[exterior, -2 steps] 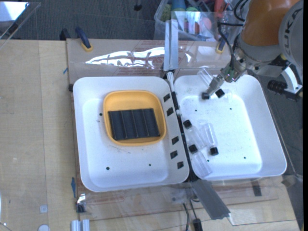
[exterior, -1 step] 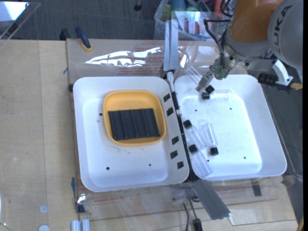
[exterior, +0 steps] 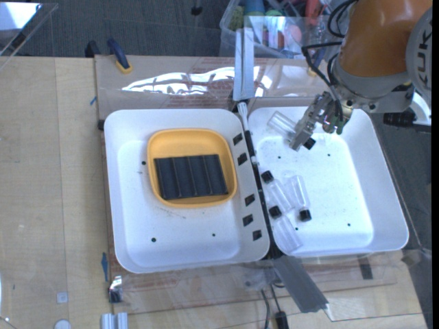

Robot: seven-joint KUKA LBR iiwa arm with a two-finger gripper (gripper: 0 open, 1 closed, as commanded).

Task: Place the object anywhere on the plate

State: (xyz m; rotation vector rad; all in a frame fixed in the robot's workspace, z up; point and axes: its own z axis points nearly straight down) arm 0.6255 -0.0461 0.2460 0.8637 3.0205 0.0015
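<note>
Camera view shows a yellow plate [exterior: 192, 166] in the left bin [exterior: 130, 238], and on it lies the object [exterior: 191, 177], a flat black ribbed slab with four lengthwise sections, covering the plate's middle; the right bin [exterior: 357, 204] sits at the plate's 3 o'clock, holding clear plastic pieces [exterior: 295, 190] and a small black block [exterior: 304, 215] near its centre; the hand [exterior: 302, 139] hangs over the right bin's 11 o'clock corner, and whether it is open or closed I cannot tell; black clips [exterior: 248, 201] line the seam between the bins; a tub of coloured clutter [exterior: 281, 12] stands at 12 o'clock beyond the table [exterior: 48, 184].
</note>
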